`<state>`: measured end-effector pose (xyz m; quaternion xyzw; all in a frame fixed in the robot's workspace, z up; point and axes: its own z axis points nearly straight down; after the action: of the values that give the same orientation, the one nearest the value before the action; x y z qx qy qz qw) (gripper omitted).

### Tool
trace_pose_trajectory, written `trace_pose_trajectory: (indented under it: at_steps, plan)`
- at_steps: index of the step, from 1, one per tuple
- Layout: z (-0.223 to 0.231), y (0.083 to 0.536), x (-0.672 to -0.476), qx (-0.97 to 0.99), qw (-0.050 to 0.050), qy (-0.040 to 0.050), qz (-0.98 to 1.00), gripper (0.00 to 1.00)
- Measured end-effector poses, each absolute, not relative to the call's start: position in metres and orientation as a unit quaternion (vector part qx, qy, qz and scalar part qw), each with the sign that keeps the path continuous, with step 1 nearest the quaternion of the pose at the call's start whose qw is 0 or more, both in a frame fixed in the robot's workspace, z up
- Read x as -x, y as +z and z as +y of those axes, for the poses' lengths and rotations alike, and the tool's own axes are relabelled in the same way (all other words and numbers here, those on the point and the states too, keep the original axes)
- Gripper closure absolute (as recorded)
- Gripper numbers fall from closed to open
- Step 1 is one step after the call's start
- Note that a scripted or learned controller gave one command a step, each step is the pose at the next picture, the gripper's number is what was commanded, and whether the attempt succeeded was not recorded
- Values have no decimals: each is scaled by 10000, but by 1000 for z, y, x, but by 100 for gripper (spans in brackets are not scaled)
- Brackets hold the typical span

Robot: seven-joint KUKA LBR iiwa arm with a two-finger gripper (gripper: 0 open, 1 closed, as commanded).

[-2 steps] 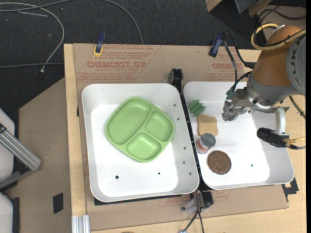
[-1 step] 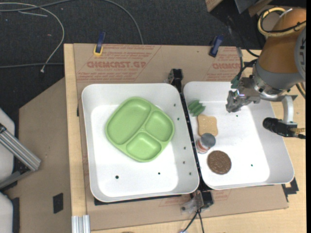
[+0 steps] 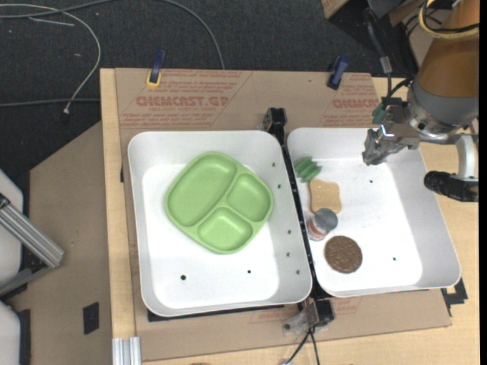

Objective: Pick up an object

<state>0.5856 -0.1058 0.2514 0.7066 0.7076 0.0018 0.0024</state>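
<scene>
From the overhead camera you see two white bins side by side: the left bin and the right bin. Four small things lie in the right bin, all bunched along its left wall. Farthest from you is a green piece, its long axis running slantwise from upper left to lower right. Just below it sits a tan block, roughly square, so you cannot give it a clear direction. Below that lies a small can on its side, grey end toward the upper right and red body toward the wall; part of it blurs against the bin's edge. Nearest you is one brown round disc, lying flat.

In the left bin you have one green divided plate with three compartments, turned cornerwise, its long axis running from upper left to lower right.

The gripper hangs over the far part of the right bin, well apart from the four things and with nothing between its fingers. It is dark and small against the wrist, so you cannot tell whether the fingers are spread or closed. The arm is cut off at the top right.
</scene>
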Motion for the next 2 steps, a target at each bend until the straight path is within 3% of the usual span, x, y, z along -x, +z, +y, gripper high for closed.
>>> trace_pose_trajectory:
  at_steps: [2]
  plan:
    - [-2, 238, -544, -7050, -31, -4, 7092, 100]
